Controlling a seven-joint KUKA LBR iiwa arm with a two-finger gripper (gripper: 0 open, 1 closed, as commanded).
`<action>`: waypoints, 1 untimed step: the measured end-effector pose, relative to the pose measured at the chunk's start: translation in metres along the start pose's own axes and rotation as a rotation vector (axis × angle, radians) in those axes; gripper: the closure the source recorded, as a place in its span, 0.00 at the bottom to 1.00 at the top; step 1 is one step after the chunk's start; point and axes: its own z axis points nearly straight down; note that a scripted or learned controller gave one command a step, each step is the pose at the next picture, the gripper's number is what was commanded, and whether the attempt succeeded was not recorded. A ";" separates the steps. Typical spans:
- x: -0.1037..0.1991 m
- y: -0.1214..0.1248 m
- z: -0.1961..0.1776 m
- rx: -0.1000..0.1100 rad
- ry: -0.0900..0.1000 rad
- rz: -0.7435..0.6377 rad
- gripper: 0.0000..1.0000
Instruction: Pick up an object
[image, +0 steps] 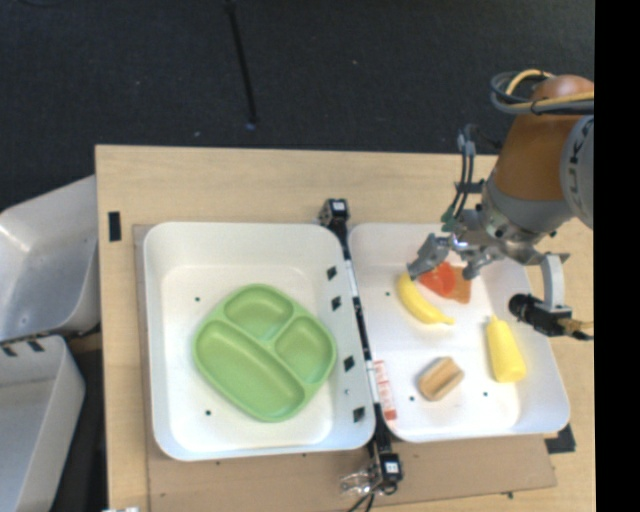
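Camera view: gripper over orange item, maybe touching.

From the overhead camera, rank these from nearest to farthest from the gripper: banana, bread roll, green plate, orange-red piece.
Measured from the gripper over the right bin:
1. Orange-red piece, right under the gripper.
2. Banana, just beside it toward the bin divider.
3. Bread roll, lower in the right bin.
4. Green plate, across in the left bin.
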 end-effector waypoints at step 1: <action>-0.002 0.000 0.063 0.000 0.000 0.002 0.00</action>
